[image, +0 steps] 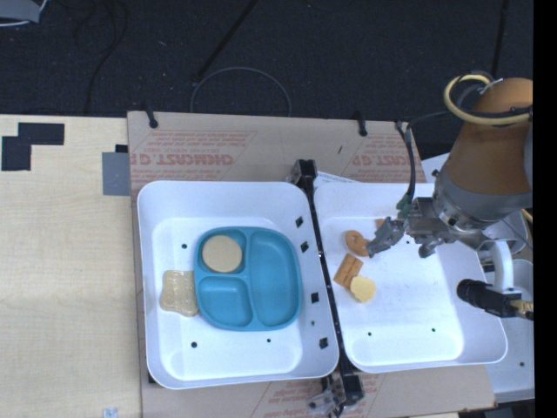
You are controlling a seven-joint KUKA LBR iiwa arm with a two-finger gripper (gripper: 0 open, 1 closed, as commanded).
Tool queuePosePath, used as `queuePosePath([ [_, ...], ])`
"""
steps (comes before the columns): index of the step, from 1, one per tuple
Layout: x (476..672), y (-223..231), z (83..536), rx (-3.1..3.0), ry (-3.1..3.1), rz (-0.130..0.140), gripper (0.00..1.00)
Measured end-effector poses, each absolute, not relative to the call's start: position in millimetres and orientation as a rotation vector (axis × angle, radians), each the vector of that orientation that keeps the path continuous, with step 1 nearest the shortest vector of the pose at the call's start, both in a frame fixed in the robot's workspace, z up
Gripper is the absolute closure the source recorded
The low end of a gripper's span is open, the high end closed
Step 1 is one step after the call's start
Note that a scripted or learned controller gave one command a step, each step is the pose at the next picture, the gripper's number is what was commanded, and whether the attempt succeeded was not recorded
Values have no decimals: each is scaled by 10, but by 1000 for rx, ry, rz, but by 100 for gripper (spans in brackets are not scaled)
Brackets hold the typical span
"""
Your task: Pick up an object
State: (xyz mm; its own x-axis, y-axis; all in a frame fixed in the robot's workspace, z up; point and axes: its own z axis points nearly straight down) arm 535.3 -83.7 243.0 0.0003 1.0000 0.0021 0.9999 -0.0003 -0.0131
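Observation:
In the right bin (435, 338) lie three small food pieces close together: a curved brown piece (354, 239), an orange block (347, 271) and a pale yellow chunk (364, 289). My gripper (403, 244) hovers over the middle of this bin, just right of the brown piece. It stands open with nothing between its fingers. One dark fingertip (379, 243) sits close to the brown piece, and the view does not show whether they touch.
The left bin (165, 355) holds a blue divided tray (261, 294) with a round tan cookie (221, 253) in one compartment. A beige piece (178, 292) lies beside the tray's left edge. A black divider (315, 259) separates the bins.

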Motion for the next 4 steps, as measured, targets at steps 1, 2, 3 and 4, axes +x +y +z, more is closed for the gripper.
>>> queuePosePath([
  [1,5371,-840,2474,-2218,-2220,4,0],
  [2,5442,-899,1950,-2217,-2217,7,0],
  [3,5415,-992,1391,-2217,-2216,7,0],
  [4,5406,-979,861,-2217,-2217,5,0],
])
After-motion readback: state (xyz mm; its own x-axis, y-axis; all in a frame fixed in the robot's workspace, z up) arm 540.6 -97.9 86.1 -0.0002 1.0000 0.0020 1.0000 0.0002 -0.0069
